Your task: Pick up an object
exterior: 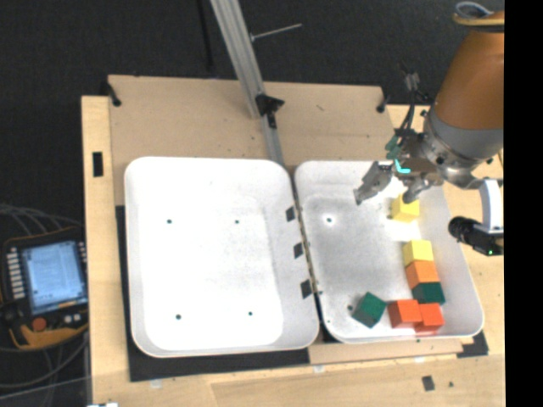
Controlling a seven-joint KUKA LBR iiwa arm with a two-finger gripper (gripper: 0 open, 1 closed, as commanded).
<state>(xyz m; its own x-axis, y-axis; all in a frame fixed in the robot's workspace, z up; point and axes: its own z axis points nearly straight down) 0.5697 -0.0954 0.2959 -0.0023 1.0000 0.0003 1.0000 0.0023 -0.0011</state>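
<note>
Fingers [389, 190] spread apart, gripping nothing, yellow block [406, 209] just beside right finger

Wooden bench [170, 117] on dark carpeted floor [102, 24].

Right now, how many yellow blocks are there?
2: one yellow block under the gripper, another topping the right bin's right-hand stack. Others might hide behind the arm.

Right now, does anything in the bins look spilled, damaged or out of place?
Nothing spilled or damaged. All blocks lie in the right bin, crowded along its right side. The green block sits apart and turned askew. One yellow block lies just under the end effector.
</note>
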